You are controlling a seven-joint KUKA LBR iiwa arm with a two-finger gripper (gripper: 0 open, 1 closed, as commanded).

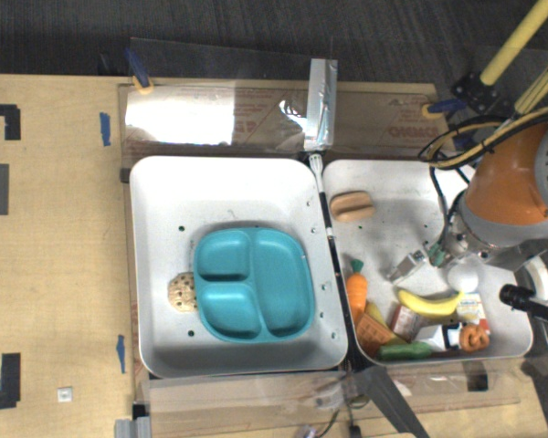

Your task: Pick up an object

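Curved yellow banana (428, 301) among toys

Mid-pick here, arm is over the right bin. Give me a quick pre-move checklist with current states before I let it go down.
1. Gripper over the right bin: ok, it sits low near the bin's middle.
2. Finger state: cannot tell, too small and blurred.
3. Anything held: cannot tell; no object visibly sits between the fingers.
4. Nearest target: ok, the banana lies just below the gripper, apart from it.
5. Clutter around target: not ok, the banana is packed against other toy food, with the carrot close on its left.
6. Left bin contents undisturbed: ok, teal divided tray lies flat, cookie at its left edge.
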